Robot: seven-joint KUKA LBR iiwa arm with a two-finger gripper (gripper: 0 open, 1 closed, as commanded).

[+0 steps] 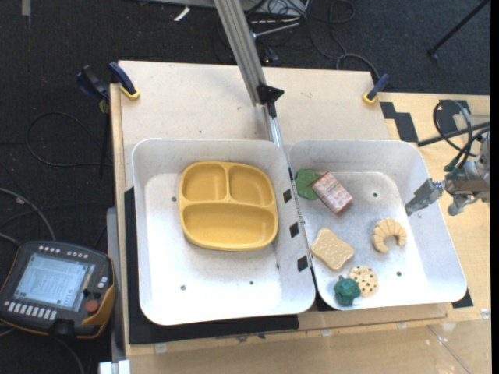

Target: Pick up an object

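The right bin (425, 265) holds several food toys. A pink-red box (333, 192) lies at the back left against a green leafy piece (306, 184). A croissant (388, 234) lies toward the right. A bread slice (332, 248), a cookie (363, 280) and a green broccoli (346, 290) sit near the front left. My gripper (426, 195) hangs over the bin's right rim, up and to the right of the croissant, with nothing seen in it.
The left bin (156, 287) carries a yellow divided plate (228, 205). A slanted metal pole (243, 45) comes down to the seam between the bins. Clamps (376, 88) grip the bench's back corners. A teach pendant (54, 284) lies on the floor at the lower left.
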